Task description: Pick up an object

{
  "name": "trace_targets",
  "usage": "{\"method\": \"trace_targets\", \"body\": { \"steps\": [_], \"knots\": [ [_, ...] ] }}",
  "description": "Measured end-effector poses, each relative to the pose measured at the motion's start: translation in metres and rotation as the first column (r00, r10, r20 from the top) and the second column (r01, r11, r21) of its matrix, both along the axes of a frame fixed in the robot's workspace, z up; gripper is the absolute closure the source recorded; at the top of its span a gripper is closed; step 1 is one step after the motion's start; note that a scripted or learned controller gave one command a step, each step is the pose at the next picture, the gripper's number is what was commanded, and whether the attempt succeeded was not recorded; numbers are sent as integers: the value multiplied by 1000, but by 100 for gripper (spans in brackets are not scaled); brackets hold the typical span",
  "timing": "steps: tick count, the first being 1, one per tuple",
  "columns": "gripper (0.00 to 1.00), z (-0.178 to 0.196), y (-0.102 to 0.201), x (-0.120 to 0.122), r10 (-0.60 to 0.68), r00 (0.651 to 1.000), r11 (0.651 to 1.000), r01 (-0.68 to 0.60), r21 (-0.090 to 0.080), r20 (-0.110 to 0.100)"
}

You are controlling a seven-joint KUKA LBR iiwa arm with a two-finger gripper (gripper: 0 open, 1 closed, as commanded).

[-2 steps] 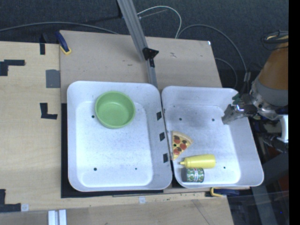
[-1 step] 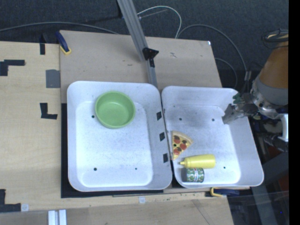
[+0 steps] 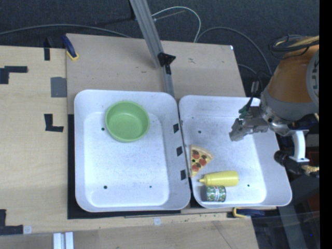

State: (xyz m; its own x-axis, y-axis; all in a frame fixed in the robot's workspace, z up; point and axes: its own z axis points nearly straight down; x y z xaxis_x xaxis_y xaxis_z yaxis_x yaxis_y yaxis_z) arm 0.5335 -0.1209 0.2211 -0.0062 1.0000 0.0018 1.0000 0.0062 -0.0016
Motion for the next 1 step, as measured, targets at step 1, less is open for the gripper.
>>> {"method": "trace_targets", "body": {
  "steps": [1],
  "knots": [
    [100,-9,52,0,0,1000,1000,0,0,-2]
  ]
}}
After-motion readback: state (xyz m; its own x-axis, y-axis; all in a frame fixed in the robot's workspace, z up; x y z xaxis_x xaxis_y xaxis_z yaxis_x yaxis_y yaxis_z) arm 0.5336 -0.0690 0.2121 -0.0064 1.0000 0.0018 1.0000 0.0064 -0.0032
